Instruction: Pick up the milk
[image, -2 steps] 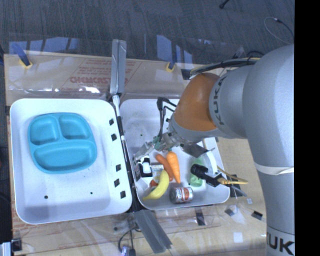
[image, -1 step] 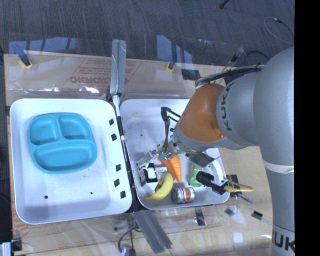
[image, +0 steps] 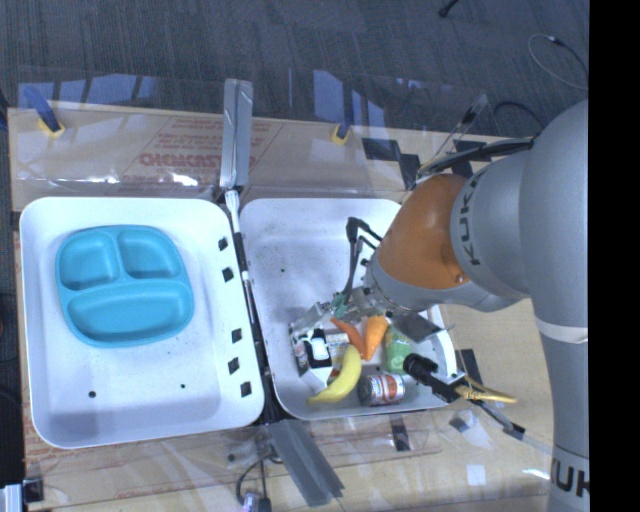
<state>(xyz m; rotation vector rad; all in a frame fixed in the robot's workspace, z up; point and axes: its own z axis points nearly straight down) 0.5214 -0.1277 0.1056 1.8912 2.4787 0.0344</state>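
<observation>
A: What do we take first?

B: The arm (image: 500, 230), the largest thing we see. It reaches in from the right, and its orange band hangs over the right bin (image: 290, 250).

A: And the other bin?

B: The left bin (image: 40, 400) bears a blue divided plate (image: 125, 283), lying flat towards its far left corner.

A: Where do we put the gripper (image: 335, 308)?

B: Low over the near half of the right bin, just above the heap of small things. Whether it is wide, narrow or closed on anything, we cannot tell; the wrist and the clutter mask it.

A: Then the heap, in order of size.

B: A banana (image: 345, 378) lies curved by the near wall. Just to its right a can (image: 382, 390) lies on its side. The milk (image: 313, 352), a small white carton with dark markings, lies at the heap's left edge, touching the banana's upper end and just below the gripper. We cannot see it gripped.

A: And the last bits?

B: A carrot (image: 374, 335) leans behind the banana, and a green item (image: 398, 352) sits just to the carrot's right.
</observation>
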